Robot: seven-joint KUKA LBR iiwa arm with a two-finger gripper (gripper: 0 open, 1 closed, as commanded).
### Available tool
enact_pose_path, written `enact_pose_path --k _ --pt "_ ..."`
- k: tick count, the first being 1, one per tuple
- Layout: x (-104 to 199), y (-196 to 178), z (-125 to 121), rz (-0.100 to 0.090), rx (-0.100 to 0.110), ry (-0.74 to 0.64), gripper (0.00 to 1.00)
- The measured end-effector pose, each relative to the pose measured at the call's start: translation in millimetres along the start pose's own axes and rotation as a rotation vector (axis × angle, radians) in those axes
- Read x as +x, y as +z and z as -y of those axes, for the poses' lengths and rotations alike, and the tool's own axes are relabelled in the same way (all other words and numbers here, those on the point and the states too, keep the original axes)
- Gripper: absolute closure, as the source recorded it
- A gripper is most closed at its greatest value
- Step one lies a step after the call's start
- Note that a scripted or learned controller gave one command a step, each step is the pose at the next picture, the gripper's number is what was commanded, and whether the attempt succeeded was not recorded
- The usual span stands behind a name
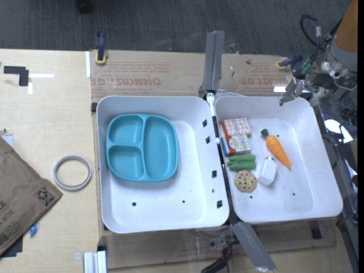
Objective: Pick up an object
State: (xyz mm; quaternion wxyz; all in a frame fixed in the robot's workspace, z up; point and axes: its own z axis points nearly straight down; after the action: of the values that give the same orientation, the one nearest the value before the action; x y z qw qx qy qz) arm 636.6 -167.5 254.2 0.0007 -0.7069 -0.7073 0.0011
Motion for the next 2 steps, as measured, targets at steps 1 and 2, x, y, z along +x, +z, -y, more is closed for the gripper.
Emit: enact_pose_path --k 1,2 --pt "32.5 34.3 25.9 -0.001 0.001 0.160 0.00" --pt "-14.3 161.7 20.6 0.000 -0.004 0.057 0.00"
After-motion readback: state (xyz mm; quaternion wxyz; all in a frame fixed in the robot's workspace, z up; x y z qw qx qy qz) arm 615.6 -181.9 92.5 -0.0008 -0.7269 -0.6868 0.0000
